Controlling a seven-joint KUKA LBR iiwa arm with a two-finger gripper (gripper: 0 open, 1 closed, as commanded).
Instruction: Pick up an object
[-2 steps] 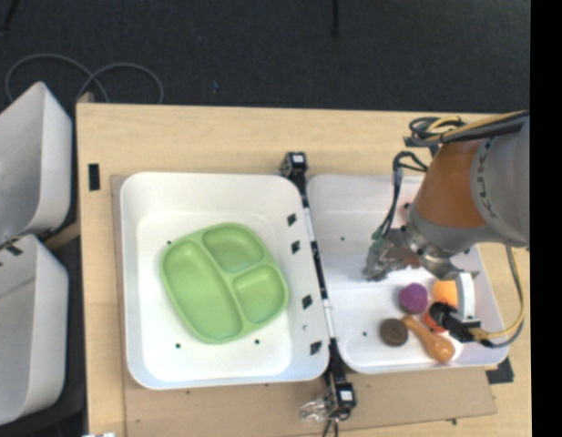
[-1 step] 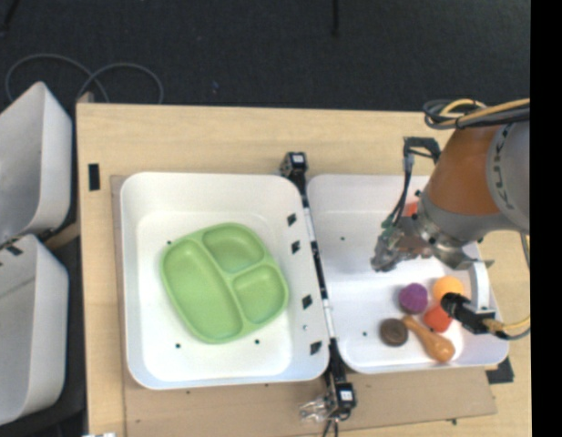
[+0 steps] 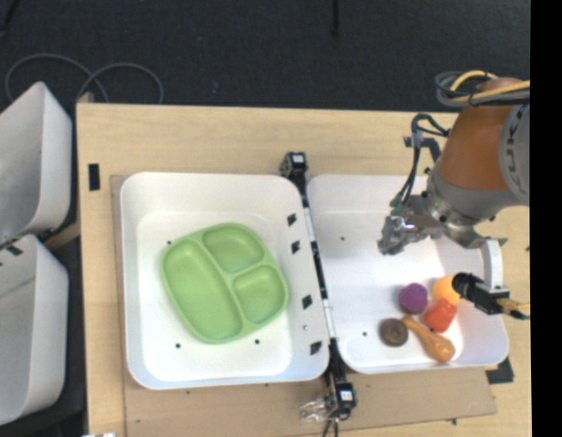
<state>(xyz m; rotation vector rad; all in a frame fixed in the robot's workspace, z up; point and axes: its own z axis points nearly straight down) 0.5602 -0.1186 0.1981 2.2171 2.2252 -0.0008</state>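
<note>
Over the right bin [image 3: 353, 276] your gripper [image 3: 395, 236] hangs, its opening impossible to judge, so carry it toward the purple ball [image 3: 413, 297], descending squarely clear of the red piece [image 3: 440, 316].

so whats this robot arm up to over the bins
A grey arm with an orange band reaches in from the right, its claw over the upper part of the right white bin. Nothing shows between its fingers. The small items lie clustered at that bin's lower right: a purple ball, a brown round piece, a red piece and a tan spoon-like piece. The left white bin holds a green divided plate.
</note>
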